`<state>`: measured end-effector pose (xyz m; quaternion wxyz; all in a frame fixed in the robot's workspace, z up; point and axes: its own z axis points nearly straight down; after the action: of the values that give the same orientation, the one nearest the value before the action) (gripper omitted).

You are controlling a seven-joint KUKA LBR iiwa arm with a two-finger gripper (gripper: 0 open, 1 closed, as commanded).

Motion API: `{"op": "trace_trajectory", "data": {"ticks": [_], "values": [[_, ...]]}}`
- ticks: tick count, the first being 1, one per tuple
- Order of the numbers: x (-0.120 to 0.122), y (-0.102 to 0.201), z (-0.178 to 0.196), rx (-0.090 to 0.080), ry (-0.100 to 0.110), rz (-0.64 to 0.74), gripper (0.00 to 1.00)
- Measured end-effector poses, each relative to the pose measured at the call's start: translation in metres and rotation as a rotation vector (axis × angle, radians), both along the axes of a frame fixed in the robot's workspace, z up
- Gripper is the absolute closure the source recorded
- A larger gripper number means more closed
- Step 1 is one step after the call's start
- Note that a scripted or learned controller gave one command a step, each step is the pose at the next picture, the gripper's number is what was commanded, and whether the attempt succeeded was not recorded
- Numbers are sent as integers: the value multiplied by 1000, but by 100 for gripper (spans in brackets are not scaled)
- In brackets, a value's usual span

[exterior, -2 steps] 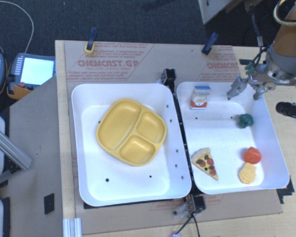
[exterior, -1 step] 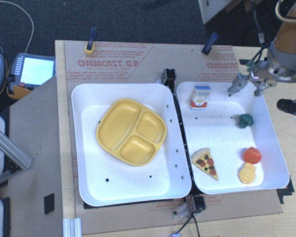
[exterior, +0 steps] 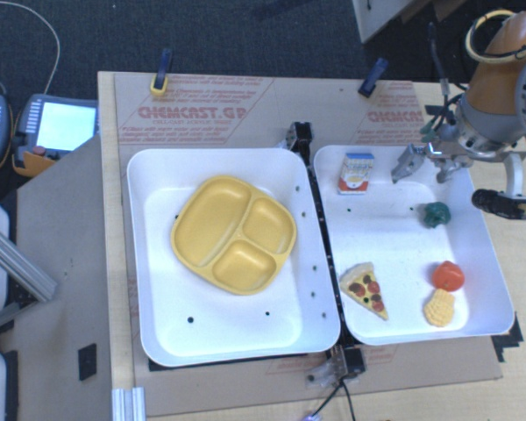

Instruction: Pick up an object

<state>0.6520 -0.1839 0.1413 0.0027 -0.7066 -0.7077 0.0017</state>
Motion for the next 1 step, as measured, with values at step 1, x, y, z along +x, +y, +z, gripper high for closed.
{"op": "trace_trajectory", "data": {"ticks": [1], "values": [[-1,1,-54,1,2,0,0]]}}
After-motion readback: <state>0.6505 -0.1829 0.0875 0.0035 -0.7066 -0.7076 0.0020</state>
